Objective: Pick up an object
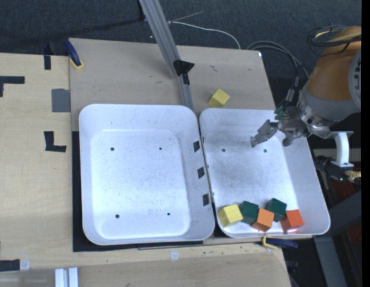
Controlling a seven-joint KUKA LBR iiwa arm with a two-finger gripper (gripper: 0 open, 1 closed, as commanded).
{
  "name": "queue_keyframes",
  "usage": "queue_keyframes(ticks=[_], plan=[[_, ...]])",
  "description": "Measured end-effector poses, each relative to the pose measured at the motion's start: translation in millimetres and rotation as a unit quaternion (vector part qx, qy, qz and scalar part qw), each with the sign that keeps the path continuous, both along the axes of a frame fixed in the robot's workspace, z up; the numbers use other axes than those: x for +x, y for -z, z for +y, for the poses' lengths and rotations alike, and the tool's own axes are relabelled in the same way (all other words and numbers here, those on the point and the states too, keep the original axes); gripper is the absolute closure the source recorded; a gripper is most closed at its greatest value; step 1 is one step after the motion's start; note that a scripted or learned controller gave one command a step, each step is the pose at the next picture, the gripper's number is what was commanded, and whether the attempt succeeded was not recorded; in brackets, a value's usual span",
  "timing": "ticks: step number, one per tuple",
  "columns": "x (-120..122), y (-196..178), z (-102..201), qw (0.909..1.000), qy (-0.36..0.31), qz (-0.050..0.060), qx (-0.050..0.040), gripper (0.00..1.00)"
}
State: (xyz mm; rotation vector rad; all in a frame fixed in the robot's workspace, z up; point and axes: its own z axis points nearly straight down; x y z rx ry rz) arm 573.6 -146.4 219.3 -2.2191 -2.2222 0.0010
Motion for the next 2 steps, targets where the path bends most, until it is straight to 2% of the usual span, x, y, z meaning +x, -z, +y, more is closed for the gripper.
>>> queue_keyframes(ticks=[1,2], plan=[[0.2,-9.9,0.5,1.0000,-0.001,0.000,0.0001,1.00],[-47.8,-7.4,76.2,1.0000,-0.003,0.002,0.0012,1.00]])
